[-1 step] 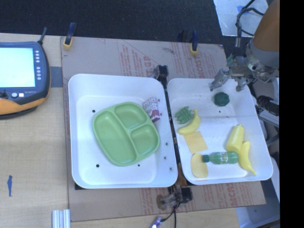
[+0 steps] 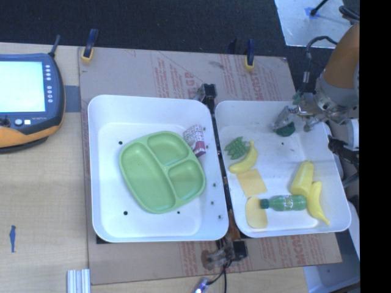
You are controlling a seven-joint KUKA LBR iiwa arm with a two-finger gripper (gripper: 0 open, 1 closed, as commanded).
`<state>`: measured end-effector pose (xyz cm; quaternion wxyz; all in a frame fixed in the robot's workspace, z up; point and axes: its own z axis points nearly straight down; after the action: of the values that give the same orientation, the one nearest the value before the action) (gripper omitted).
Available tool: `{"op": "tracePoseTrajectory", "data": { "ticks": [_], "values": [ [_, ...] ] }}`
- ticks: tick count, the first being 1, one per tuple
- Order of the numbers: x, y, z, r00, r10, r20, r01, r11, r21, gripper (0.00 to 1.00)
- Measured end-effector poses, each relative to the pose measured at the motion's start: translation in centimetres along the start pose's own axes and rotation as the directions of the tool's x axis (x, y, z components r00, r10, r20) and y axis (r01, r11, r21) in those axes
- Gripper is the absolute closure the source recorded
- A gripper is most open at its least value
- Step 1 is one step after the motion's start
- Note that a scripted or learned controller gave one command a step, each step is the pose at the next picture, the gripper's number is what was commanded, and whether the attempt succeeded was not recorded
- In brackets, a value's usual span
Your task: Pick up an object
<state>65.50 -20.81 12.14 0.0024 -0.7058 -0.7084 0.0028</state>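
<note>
Gripper [image 2: 292,116] hangs over the right bin [image 2: 342,224] at its 12 o'clock end. A small dark green piece [image 2: 285,129] sits right at the tips, possibly touched; fingers: cannot tell whether spread or closed.

From the gripper, other pickings lie toward 6–7 o'clock. Nearest is the banana [image 2: 245,159], long axis running 1 to 7 o'clock.

Count, right bin: two bananas, one bottle [image 2: 284,203], two cheese slices [image 2: 251,182], one green leafy bit [image 2: 236,145]. Left bin [image 2: 104,163]: one green tray [image 2: 162,171], one small can [image 2: 195,139].

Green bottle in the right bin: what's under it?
The bottle lies across a yellow slice, its cap end on top. The bin floor shows beside it. What is directly beneath its body is covered.
</note>
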Motion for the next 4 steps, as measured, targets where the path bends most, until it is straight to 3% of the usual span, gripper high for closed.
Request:
{"op": "tracePoseTrajectory", "data": {
  "ticks": [1,2,3,4],
  "values": [
    [-0.3,0.1,3.0,1.0,-0.002,-0.001,0.002,1.0,0.0,0.0],
    [-0.2,0.1,2.9,1.0,-0.002,-0.003,0.002,1.0,-0.001,0.0],
    [-0.4,-12.2,3.1,1.0,-0.001,-0.001,0.001,1.0,-0.002,0.0],
    [-0.3,-3.5,2.8,1.0,0.0,-0.001,0.0,1.0,-0.005,0.0]
  ]
}}
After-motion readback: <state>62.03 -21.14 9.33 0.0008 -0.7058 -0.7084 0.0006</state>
